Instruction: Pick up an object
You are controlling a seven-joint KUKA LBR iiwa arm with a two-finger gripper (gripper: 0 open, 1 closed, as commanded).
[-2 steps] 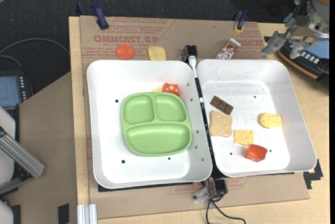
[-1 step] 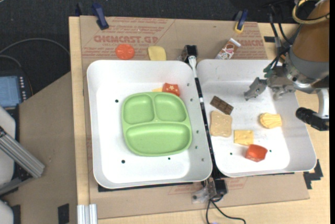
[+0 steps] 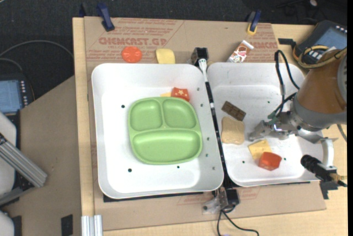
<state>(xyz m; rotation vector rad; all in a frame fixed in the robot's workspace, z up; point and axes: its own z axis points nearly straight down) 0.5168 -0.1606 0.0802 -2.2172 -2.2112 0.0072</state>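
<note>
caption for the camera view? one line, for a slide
Gripper low in the right bin beside tan slice, yellow block and red piece; green divided plate in the left bin.

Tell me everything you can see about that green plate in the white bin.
The green plate is a rounded-square tray that looks like matte plastic, split by raised ridges into three compartments: two small ones at the far side, one wide one nearer the camera. It lies flat, slightly turned, in the left bin. A red block sits at its far edge.
</note>
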